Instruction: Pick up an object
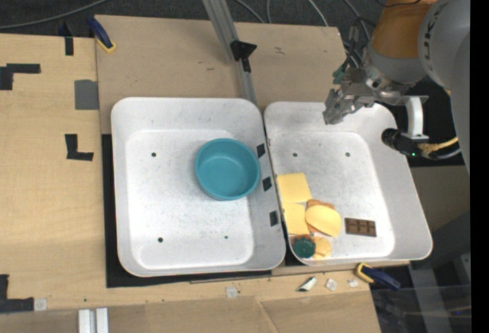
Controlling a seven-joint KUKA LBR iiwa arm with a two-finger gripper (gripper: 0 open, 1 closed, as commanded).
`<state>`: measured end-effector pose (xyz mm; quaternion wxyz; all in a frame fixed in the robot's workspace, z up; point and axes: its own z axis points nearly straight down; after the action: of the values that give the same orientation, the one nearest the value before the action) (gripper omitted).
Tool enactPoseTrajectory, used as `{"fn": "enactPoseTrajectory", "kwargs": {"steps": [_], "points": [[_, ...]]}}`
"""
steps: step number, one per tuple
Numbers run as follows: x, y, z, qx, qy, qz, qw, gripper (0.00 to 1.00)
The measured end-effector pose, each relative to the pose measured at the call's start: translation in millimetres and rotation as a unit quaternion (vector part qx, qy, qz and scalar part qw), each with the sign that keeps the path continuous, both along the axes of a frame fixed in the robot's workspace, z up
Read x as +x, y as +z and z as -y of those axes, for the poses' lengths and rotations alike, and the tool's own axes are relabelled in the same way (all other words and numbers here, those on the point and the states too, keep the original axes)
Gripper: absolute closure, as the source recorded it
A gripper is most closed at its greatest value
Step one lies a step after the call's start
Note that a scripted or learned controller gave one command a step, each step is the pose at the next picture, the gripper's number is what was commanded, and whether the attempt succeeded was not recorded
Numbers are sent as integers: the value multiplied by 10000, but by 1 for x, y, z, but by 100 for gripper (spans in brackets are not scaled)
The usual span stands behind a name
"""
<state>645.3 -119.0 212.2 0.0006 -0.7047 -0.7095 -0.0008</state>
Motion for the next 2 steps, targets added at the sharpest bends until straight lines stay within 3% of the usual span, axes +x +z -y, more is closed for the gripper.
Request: {"fn": "enactPoseTrajectory", "kwargs": {"steps": [2], "points": [[-19, 5, -108, -1, 0, -11, 10000, 100]]}}
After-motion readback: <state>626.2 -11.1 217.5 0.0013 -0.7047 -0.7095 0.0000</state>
